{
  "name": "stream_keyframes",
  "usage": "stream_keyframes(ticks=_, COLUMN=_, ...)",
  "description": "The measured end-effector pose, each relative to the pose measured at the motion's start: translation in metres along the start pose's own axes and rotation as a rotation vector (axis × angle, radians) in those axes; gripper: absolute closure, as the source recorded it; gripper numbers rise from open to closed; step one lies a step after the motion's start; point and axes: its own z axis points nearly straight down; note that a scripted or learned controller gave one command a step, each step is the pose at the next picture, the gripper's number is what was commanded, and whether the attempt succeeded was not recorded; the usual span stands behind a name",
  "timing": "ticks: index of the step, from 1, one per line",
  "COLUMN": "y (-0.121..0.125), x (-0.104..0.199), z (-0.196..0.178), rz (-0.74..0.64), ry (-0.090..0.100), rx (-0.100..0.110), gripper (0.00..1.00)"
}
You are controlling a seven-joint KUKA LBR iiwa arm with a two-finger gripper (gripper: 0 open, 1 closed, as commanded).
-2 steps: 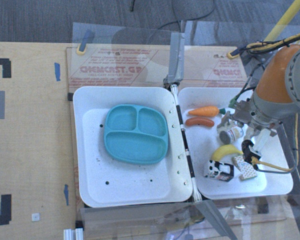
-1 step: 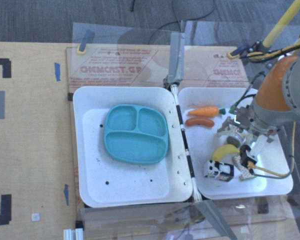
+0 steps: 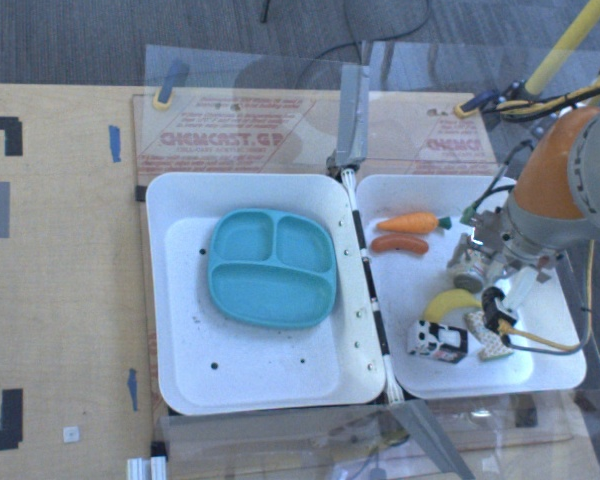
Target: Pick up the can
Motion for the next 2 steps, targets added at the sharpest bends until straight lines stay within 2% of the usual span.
stream_keyframes(ticks=1, y=-0.008, x=0.016, z=0.005, rz=0.165, ry=-0.003, rx=-0.008, gripper=1.00)
stream_keyframes(ticks=2, y=0.019, x=0.050, z=-0.102, rz=0.243, ry=-0.007, rx=0.007, gripper=1.00)
